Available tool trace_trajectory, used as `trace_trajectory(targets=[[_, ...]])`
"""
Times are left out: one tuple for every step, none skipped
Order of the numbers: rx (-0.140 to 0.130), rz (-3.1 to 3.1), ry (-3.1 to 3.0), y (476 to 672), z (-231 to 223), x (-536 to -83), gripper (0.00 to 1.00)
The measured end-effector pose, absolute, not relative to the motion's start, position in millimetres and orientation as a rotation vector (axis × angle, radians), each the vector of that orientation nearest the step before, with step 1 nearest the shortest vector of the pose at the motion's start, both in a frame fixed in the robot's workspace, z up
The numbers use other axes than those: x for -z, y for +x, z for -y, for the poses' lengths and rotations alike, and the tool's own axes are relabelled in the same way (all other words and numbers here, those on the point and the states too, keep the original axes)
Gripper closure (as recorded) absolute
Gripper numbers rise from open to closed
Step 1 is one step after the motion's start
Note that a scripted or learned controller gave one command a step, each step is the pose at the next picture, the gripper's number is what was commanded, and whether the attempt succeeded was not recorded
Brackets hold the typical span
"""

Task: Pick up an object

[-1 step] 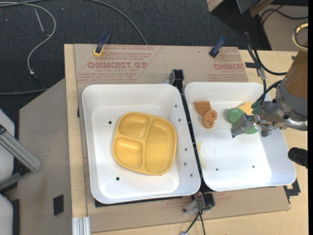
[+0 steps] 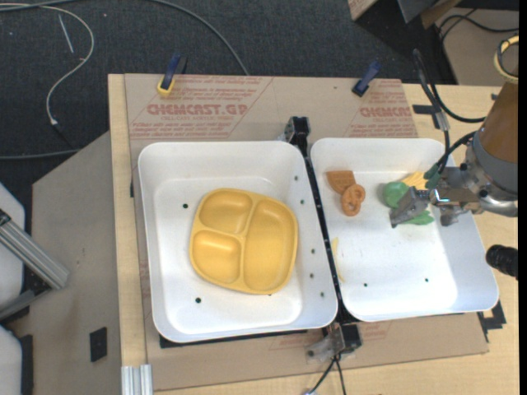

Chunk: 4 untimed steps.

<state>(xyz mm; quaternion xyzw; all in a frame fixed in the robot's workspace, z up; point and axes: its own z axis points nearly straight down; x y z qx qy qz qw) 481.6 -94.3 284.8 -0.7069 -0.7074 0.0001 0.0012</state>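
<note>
Near edge: we see a black clamp (image 2: 346, 336) at the front seam where the two bins meet, likely there to keep them from sliding on the desk (image 2: 239, 360).
Left bin (image 2: 165, 303): we find a yellow divided plate (image 2: 244, 239) lying flat near its middle, well apart from the arm.
Right bin (image 2: 395, 290): its near half is bare; the objects lie toward the far side.
Pincer (image 2: 409, 208): we see it low in the right bin, right at a green object (image 2: 398, 192); we cannot tell whether it is open, closed or gripping.
Task objects: the green object lies at the pincer's tip with a small yellow piece (image 2: 417, 179) just behind it; an orange-brown piece (image 2: 340, 179) and a pretzel-shaped piece (image 2: 353, 198) touch each other, further left.
Judgement: we take the green object for the target, given where the arm (image 2: 498, 151) reaches in.
Far edge: two blue clamps (image 2: 171, 72) pin the cardboard sheet (image 2: 247, 105) to the desk, presumably so it stays put.
</note>
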Motion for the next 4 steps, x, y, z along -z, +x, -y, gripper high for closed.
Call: trace_trajectory(targets=[[-0.005, 2.217, -2.216, 489.8, 92.2, -237.3, 0.0], [-0.005, 2.215, -2.217, 479.2, 92.6, -187.0, 0.0], [-0.006, 2.215, -2.217, 487.0, 96.3, -132.5, 0.0], [0.002, 2.22, -2.222, 488.7, 96.2, -146.5, 1.0]])
